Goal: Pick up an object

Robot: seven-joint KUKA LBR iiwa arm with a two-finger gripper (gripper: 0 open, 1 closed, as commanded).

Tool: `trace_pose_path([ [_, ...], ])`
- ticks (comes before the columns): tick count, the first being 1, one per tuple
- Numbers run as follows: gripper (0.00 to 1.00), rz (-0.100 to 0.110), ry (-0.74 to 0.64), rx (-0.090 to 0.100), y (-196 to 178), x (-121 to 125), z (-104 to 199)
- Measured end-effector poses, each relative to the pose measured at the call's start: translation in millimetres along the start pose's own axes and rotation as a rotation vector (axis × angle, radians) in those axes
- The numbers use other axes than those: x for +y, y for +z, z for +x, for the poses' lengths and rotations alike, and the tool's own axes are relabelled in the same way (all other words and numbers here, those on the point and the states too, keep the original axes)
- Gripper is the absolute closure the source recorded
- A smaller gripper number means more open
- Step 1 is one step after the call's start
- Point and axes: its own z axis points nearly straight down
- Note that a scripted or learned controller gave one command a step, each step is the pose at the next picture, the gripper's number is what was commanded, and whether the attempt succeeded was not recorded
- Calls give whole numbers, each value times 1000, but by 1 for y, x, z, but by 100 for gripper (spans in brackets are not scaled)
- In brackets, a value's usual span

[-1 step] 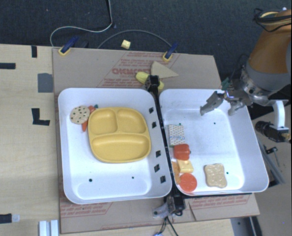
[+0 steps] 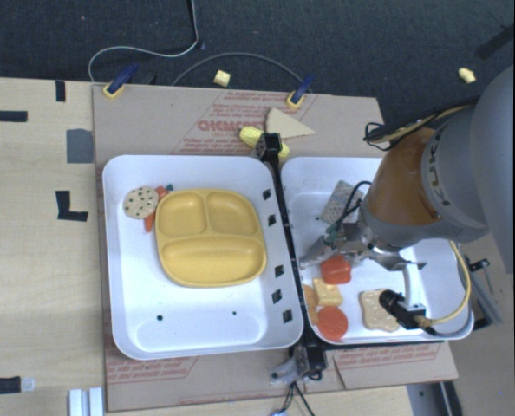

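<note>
Over right bin [image 2: 314, 189], gripper [image 2: 331, 248] hangs just at 12 o'clock of red piece [image 2: 336, 270]; finger spread cannot be told. Piece looks like light, stiff, smooth toy food; likely slippery. Best gripped across its flat sides. Yellow tray [image 2: 211, 237] at 9 o'clock.

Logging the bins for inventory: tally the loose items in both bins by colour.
Red: 3, one beside the cookie, two in the right bin
Yellow: 2, tray, small block
Tan: 2, cookie, toast piece
Total: 7
</note>
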Motion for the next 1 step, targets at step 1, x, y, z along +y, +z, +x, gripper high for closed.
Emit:
trace_pose_path([
  [1, 100, -4, 1, 0, -16, 3, -2],
])
